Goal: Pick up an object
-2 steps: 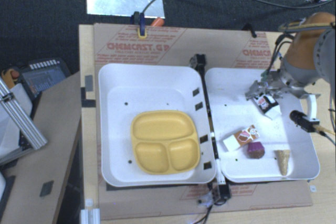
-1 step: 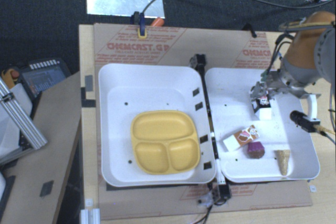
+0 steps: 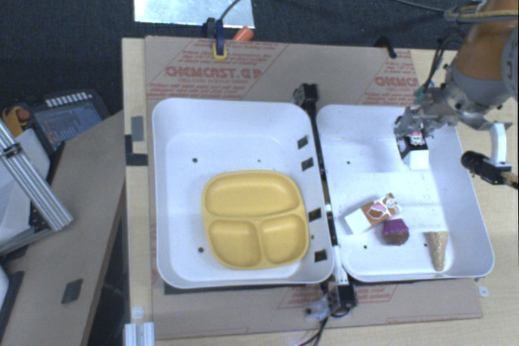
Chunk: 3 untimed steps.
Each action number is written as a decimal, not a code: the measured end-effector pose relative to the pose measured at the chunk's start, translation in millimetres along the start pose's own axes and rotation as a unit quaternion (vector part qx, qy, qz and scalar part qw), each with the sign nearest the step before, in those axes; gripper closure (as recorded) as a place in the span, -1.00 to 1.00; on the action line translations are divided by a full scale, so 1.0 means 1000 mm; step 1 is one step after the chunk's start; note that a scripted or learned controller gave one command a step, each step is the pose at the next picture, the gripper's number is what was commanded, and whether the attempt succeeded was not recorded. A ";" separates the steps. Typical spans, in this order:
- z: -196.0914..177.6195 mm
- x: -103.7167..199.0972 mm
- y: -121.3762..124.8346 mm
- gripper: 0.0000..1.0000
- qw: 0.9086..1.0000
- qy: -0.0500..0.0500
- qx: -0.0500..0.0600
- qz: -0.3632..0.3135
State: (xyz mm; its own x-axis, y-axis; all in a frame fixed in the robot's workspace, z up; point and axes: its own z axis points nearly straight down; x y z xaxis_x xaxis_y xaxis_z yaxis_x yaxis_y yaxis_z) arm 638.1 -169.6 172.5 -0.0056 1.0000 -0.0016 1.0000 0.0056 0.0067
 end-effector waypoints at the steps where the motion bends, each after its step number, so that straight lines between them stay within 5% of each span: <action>1: -0.055 0.000 0.002 1.00 1.000 0.000 -0.001 0.000; 2: -0.046 0.000 0.003 1.00 1.000 0.000 0.002 0.000; 3: -0.057 0.046 -0.016 1.00 1.000 0.001 0.003 -0.001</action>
State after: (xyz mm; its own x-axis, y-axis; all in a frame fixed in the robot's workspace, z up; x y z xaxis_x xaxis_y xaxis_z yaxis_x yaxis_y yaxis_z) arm 621.5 -123.1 228.9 -0.0083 1.0000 0.0010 1.0000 0.0083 0.0015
